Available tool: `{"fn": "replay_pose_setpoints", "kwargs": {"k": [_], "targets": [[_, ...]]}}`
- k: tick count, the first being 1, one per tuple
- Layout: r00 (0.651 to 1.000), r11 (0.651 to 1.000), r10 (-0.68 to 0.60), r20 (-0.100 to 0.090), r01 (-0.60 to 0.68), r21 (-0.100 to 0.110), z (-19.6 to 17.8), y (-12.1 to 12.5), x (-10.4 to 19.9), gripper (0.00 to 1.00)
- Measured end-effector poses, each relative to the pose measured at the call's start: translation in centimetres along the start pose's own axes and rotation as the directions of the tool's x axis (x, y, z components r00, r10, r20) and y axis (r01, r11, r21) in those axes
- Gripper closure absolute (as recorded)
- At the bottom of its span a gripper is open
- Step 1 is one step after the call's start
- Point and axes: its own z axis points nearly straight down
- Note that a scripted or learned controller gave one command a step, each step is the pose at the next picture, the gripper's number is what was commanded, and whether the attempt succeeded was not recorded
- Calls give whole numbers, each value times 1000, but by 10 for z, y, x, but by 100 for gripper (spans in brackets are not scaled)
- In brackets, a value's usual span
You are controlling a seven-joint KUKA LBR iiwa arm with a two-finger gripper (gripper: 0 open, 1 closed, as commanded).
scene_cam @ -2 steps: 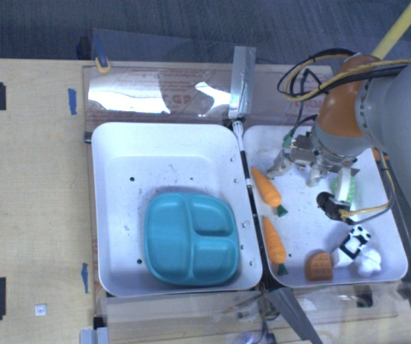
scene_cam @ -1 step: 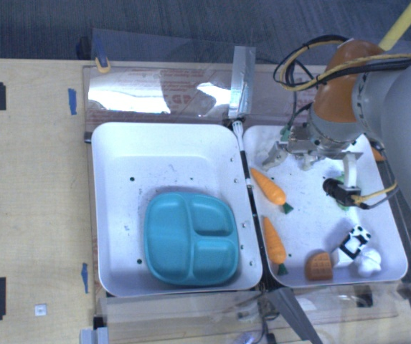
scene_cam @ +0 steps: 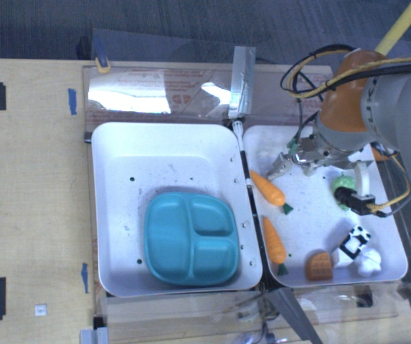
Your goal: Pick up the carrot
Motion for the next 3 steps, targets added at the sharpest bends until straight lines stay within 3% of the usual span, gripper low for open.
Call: {"fn": "replay_pose_setpoints", "kwargs": {"k": [1,2,3], "targets": [[998,998,59,-1,-59,-2,-1,-24,11,0],[982,982,189,-2,-189,-2,-1,-37,1,0],[996,996,85,-2,-85,-6,-102,-47,90,0]]}}
